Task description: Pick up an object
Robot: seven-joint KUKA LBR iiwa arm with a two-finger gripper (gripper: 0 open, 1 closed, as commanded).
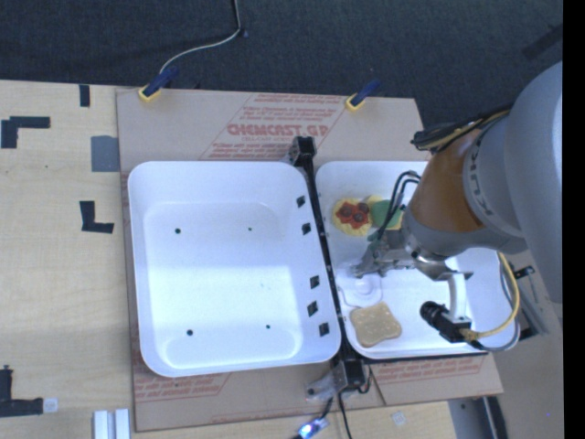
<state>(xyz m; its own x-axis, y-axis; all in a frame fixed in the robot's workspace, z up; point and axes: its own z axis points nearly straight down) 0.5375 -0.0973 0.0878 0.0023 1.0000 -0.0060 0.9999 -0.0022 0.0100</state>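
Two white bins sit side by side on a cardboard sheet (274,131) laid over the wooden surface (55,273). Left bin (219,273): bare white floor with four small dark dots. Right bin (402,341): a tan toast-like slice (376,324) near the front edge, a yellow item with red pieces (353,215) toward the back, and a clear, pale object (362,289) between them. The arm (475,190) reaches in from the right, orange band visible, and its hand (377,262) hangs low just above the clear object. Black clips line the divider between the bins. Two blue-and-yellow clamps hold the sheet's far edge.
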